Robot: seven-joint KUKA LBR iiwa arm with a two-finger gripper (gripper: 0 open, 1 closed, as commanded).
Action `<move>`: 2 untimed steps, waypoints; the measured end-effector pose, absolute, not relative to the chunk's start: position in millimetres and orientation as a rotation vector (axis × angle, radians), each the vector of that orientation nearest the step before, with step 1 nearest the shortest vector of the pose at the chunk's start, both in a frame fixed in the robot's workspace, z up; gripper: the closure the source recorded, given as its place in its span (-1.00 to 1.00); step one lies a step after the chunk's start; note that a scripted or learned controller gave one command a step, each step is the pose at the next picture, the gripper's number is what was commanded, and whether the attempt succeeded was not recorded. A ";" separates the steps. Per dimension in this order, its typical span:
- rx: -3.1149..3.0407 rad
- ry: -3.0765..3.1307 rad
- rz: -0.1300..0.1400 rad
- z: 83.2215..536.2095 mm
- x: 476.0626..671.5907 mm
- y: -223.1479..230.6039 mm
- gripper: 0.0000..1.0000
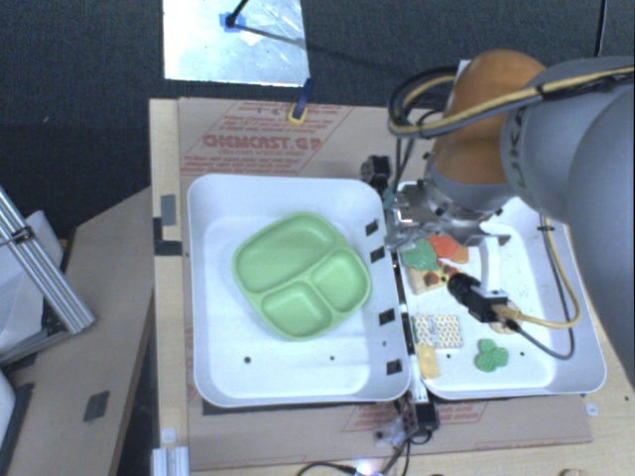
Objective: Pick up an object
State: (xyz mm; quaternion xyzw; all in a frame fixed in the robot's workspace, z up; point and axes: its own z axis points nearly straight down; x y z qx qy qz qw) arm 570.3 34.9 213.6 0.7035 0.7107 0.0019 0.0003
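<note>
1. The end effector [414, 236] hangs low over the far left corner of the right bin [561, 370], close to the wall it shares with the left bin [223, 360]. The wrist blocks my sight of its tip, so I cannot tell whether it is apart or together, and I see nothing held in it.
2. Just below it a small heap lies on the bin floor: a teal-green piece [419, 257], an orange piece [452, 249] touching it on the right, and a tan piece [428, 282] at their near edge.
3. Nearer to me in the same bin lie a patterned square [438, 330], a yellow piece [427, 363] just beside the dividing wall, and a green leafy toy [490, 356], each apart from the heap.
4. A green divided plate [301, 276] sits flat in the middle of the left bin, well apart from the end effector.
5. Both bins rest on a cardboard sheet [260, 135] with red lettering, laid over the surface [104, 266].
</note>
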 end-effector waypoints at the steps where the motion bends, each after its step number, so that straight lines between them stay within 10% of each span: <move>1: 2.214 2.227 0.003 215.2 574.2 38.5 1.00; 2: 2.217 2.224 0.003 231.3 566.4 35.0 1.00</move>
